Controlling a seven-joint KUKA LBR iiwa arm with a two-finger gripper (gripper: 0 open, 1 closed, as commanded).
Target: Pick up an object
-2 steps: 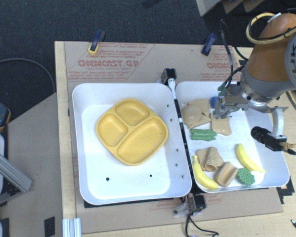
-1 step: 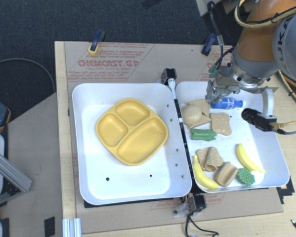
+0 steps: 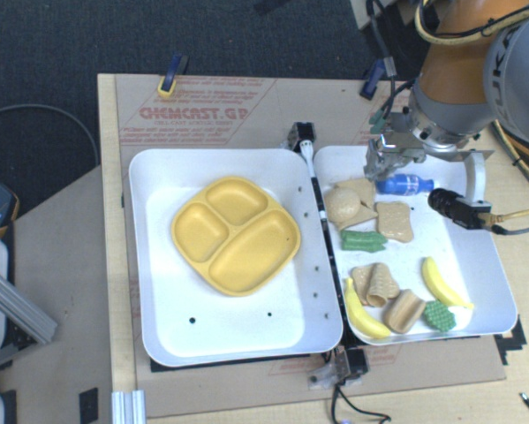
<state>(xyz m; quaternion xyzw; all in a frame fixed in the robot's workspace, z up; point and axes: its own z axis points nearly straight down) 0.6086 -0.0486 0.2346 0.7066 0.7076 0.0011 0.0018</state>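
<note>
The tool (image 3: 381, 162) hangs over the far end of the right bin (image 3: 485, 263), below the grey wrist and orange band of the arm (image 3: 463, 51) that reaches in from the right. Whether it is spread or pressed together I cannot tell — the wrist body hides most of it from this slant.

Just beside it, on its right, lies a small blue bottle (image 3: 405, 184) on its side; touching or not, the view does not settle. Directly in front of the tool, nearer the camera, sits a beige bread-like piece (image 3: 348, 203), and beside that a tan toast-like slice (image 3: 395, 221). A green piece (image 3: 363, 240) lies just below these two. Nothing is seen between the tool's tips.

Toward the near end of the same bin are a waffle-patterned piece (image 3: 374, 283), a yellow banana (image 3: 363, 314) along the near left corner, a tan roll (image 3: 404, 311), a small green bumpy item (image 3: 439, 314), and a second banana (image 3: 444, 283) — all well apart from the tool.

The left bin (image 3: 158, 237) holds a yellow divided plate (image 3: 236, 235), upright and flat. Both bins rest on a brown board on the worktop (image 3: 202, 109).
</note>
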